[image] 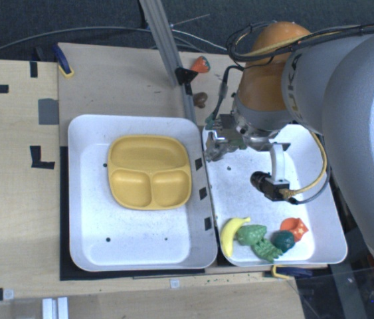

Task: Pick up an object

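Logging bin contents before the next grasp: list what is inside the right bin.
In the right bin, near its front edge: a yellow banana, green toys, a teal ball, an orange toy. The arm covers the bin's back part.

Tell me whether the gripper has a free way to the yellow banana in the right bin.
Probably yes. The banana lies uncovered at the right bin's near-left corner, green toy beside it, bin wall close. The gripper hangs over the far-left corner, open floor between.

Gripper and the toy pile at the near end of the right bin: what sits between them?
In the camera view, only bare white floor of the right bin lies between the gripper and the banana with its neighbouring toys.
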